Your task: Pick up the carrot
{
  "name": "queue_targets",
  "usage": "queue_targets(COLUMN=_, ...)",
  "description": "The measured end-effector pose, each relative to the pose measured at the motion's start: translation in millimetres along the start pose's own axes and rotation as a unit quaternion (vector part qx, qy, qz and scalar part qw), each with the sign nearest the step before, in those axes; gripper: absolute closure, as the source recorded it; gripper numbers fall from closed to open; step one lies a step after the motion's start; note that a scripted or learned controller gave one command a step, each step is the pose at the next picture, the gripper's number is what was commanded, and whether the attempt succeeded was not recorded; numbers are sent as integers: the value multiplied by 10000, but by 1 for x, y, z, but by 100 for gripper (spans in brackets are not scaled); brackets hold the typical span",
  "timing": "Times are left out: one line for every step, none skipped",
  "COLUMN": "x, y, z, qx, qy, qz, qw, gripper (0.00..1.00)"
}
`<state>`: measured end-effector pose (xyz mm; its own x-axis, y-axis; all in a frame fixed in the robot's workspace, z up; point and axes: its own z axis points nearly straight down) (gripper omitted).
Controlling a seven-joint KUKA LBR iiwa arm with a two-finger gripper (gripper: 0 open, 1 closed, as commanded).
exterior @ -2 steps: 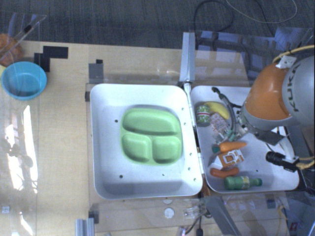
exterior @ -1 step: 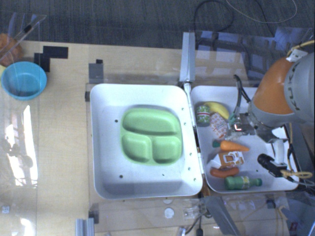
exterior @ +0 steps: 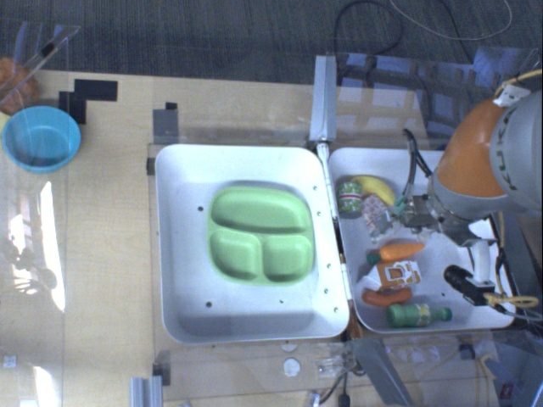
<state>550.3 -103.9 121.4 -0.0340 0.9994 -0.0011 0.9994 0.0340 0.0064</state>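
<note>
The carrot (exterior: 401, 250) is lying in the right bin (exterior: 428, 322), roughly mid-bin, pointing toward the arm's side. The end effector (exterior: 416, 217) is hovering just above and beside it; whether it is released or clenched cannot be told from this slant.

The crowding is posing the main risk. A small carton (exterior: 399, 273) is sitting just below the carrot, a sausage (exterior: 387, 296) beneath that, and a wrapped packet (exterior: 375, 214) near its upper left, with a can (exterior: 350, 198) and banana (exterior: 376, 188) beyond. A descent slightly off-centre is likely to be catching the carton or packet instead, or rolling the carrot away.
</note>
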Motion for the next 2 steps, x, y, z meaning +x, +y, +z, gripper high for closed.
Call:
queue_targets(x=-34, y=-11, z=32, qx=-18, qy=0, qz=-1025, qw=9947, gripper=0)
queue_targets(x=-32, y=-8, z=20, qx=-56, qy=2, qz=-1043, qw=9945, gripper=100)
